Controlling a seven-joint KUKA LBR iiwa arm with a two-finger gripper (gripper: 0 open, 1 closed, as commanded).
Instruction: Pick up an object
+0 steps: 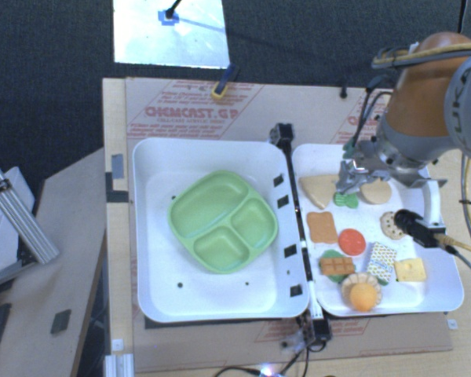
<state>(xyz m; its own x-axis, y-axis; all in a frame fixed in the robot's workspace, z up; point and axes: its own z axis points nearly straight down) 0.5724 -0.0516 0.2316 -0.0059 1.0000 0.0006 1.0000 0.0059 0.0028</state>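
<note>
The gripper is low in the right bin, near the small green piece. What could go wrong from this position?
1. The gripper sits among crowded items: the green piece, the beige wedge and the pale round piece lie close together, so it might nudge or catch the wrong one.
2. The green piece is small and flat, so it may slip out during the lift.

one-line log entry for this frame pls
arm: over right bin | gripper: low, at small green piece | grasp: unconfirmed | left bin: green divided plate
</note>
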